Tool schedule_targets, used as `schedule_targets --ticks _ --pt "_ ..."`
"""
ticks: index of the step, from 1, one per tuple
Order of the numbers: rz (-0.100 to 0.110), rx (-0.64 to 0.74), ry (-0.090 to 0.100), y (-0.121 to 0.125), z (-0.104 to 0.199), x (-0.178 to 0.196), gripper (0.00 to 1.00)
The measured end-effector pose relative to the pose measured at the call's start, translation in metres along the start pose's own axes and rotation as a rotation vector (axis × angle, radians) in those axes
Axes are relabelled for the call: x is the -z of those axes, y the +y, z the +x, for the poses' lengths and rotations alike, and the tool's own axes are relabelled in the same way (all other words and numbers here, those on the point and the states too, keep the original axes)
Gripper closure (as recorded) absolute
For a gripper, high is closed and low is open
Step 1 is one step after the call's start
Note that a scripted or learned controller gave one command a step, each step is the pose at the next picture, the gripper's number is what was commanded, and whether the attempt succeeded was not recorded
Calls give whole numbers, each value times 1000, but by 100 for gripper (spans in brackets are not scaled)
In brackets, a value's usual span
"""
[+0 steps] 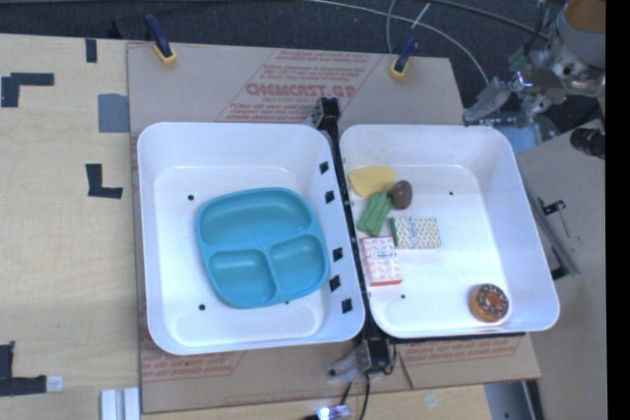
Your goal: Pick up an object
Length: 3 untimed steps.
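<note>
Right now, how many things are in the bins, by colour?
Blue: 1, tray
Yellow: 1, block
Green: 1, piece
Brown: 2, ball, donut
White patterned: 2, packet, card
Total: 7

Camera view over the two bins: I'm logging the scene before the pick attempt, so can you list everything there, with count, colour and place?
Left bin: one, white, left half of the cardboard sheet.
Right bin: one, white, touching the left bin's side.
Divided plate: one, blue, three compartments, middle of left bin.
Yellow piece: one, top left of right bin.
Brown ball: one, beside the yellow piece.
Green piece: one, below the yellow piece.
Patterned packet: one, pale with dots, right of the green piece.
Red and white packet: one, against the right bin's left wall.
Doughnut: one, brown, right bin's lower right corner.
Clamps: two, blue and yellow, cardboard's far edge.
Gripper: one, grey, above the right bin's far right corner.
</note>
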<state>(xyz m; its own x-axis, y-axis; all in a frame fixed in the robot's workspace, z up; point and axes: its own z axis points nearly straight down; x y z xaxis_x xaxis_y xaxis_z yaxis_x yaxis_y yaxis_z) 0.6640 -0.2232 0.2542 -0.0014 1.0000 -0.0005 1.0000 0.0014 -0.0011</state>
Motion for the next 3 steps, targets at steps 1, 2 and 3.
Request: schedule_targets --ticks 1,2,3 --pt "3 1 0 0 3 -44 0" --pt "4 1 0 1 3 -87 0" --pt "6 1 0 -8 2 -149 0"
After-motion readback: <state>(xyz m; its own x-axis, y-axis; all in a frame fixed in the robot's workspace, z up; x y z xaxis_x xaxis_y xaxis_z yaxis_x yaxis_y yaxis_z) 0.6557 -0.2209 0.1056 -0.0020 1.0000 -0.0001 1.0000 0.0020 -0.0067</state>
